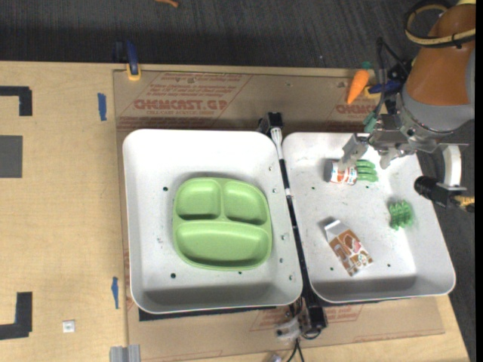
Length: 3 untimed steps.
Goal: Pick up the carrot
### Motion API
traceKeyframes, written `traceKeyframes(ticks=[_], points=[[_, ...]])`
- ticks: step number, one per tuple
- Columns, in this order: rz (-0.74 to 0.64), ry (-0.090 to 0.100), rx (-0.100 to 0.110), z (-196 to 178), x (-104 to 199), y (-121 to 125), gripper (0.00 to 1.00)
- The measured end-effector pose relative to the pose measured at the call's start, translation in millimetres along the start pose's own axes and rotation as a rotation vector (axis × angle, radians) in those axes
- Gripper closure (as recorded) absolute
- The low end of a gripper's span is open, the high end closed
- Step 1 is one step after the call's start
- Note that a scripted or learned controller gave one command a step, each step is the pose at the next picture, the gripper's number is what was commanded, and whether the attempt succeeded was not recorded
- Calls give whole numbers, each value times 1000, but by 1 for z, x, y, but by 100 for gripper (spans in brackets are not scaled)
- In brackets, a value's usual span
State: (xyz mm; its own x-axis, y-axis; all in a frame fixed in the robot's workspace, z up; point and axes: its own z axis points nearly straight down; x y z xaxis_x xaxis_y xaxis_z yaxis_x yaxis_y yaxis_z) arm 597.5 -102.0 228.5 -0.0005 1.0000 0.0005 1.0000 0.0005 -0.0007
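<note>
Your carrot (358,86) is outside the bins, on the surface behind the right bin (430,274), near its back right corner. Gripper (375,147) hangs over that bin's back edge, jaws apart, nothing between them. Just beside it: can (343,173) and green beans (366,171). Broccoli (401,214) and carton (348,247) nearer front. Left bin (143,202) holds a green tray (223,222).

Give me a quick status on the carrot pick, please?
Gripper low over right bin, nothing seen between fingers. Carrot outside the bins, on the board behind. Can and green toy beneath gripper.
</note>
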Motion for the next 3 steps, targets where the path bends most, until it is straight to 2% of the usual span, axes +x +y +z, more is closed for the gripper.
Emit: traceKeyframes(ticks=[1, 2, 3], points=[[0, 1, 1, 6, 65, -30, 0], [-354, 1, 2, 44, 148, -61, 0], [-571, 0, 1, 44, 74, -96, 0]])
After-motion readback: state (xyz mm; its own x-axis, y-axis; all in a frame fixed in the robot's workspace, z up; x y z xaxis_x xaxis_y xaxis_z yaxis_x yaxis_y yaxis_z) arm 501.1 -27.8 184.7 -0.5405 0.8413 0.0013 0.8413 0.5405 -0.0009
